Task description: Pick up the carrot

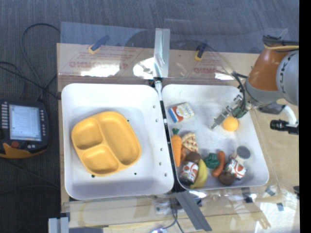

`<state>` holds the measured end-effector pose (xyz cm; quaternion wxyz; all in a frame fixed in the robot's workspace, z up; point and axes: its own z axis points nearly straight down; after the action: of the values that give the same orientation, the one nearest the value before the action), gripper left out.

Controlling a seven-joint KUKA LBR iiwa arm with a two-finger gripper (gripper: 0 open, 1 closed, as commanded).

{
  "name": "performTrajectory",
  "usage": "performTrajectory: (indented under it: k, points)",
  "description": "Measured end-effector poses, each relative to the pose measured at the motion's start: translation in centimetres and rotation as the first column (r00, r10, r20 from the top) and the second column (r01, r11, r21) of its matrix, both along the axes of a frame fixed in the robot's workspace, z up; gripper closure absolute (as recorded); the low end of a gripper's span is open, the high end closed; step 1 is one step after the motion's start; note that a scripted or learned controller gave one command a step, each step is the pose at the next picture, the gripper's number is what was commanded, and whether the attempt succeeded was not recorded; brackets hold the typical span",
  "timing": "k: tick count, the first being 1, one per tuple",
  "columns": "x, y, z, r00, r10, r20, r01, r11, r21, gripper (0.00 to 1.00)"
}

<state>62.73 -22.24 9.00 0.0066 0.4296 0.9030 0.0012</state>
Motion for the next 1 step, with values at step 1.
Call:
performTrajectory:
  k: [1]
  points:
    - [0.15, 0.68, 0.11, 0.945, -0.328, 0.003, 0.328, 0.945, 0.012, 0.0]
